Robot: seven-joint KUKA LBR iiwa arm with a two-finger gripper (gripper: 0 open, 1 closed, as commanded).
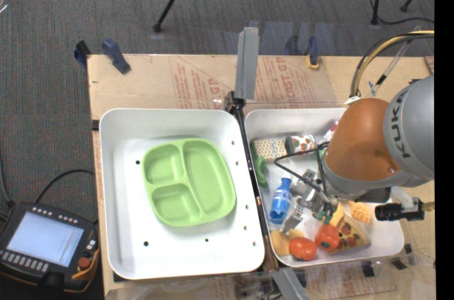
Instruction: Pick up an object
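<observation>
Blue plastic marks the likeliest target: a small toy bottle standing at about nine o'clock in the right bin, close to its left wall. The jaws hang just to the bottle's three o'clock side, low over the bin floor; their metal fingers are in sight, but whether they are wide or narrow cannot be told from this slant, and nothing shows between them.

Around them lie other toys. A red tomato sits at six o'clock in the bin, with a red pepper just to its right and a pizza slice beyond that. A yellow piece like corn lies at four o'clock, partly under the arm. At eleven o'clock rest a patterned pouch and a small can with a red label, side by side. A green item leans against the left wall, too hidden to name.

The grey arm with its orange band covers the right half of the bin.

The left bin holds a light green divided plate near its centre, with three compartments. Both bins rest on a desk topped with cardboard. A teach pendant lies on the floor at eight o'clock.
</observation>
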